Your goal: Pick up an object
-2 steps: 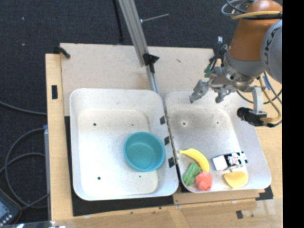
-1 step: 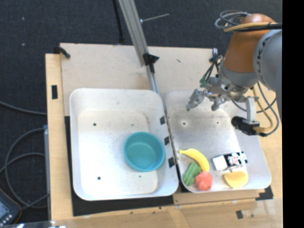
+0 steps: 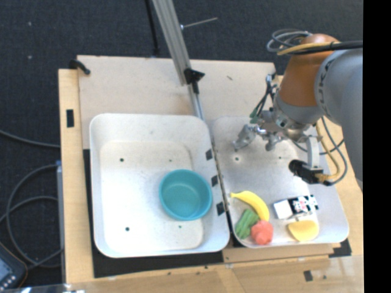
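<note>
The scene is lit evenly and fairly brightly from above, with no hard single beam. The two white bins [image 3: 153, 133] come out pale and a little washed, though their speckled floors still read. Shadows are soft and short: a faint one lies under the blue bowl [image 3: 185, 193], and a darker strip runs along the near edge of the left bin. The orange band [image 3: 300, 81] on the arm carries a small bright sheen on top. The dark carpet [image 3: 73, 17] around the surface stays dim and grainy. Overall sharpness is modest; small things in the right bin look soft-edged, and fine detail is smeared by compression.
</note>
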